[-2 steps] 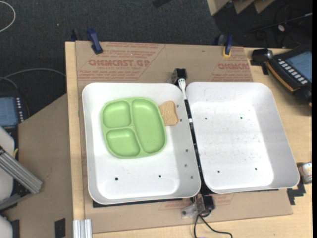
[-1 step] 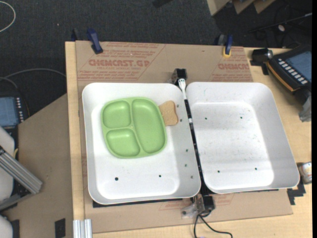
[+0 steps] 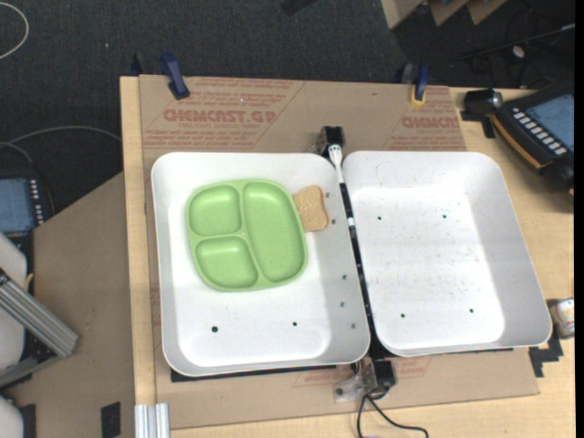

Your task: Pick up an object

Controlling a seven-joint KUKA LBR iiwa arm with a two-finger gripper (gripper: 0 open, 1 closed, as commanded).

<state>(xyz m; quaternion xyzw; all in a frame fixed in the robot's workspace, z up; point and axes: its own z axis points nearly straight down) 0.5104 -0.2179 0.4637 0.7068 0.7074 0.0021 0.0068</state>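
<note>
Cannot tell whether the tool is apart, together, or clamped on anything; cannot tell what it holds or touches.

Looking down on two shallow white bins side by side on a cardboard sheet (image 3: 219,108) printed in red, spread over the table (image 3: 91,245). Clamped at the far edge by a blue clamp (image 3: 173,76) on the left and a second blue clamp (image 3: 420,85) toward the right.

In the left bin (image 3: 182,336): a green divided plate (image 3: 245,235), lying flat in the far half, nearer the bin's left wall than the seam. Three compartments, two smaller ones stacked on the left, one long one on the right. Against the plate's upper right rim, a small tan piece (image 3: 312,208), flat on the bin floor, touching or just beside the plate edge; cannot tell which. Between plate and seam, nearer the plate. Too small to say what it is, flat and roughly rectangular.

In the right bin (image 3: 438,281): white floor peppered with fine dark specks and a few small dark dots.

At the far end of the seam between the bins, a black clip (image 3: 331,140); at the near end, another dark fitting with a thin cable (image 3: 379,409) trailing off toward the near edge.

Off the table's far right corner, a dark handheld device (image 3: 538,126) with a screen and orange trim. Beyond the table, dark floor (image 3: 137,16). At the lower left, a length of grey metal rail (image 3: 36,322).
</note>
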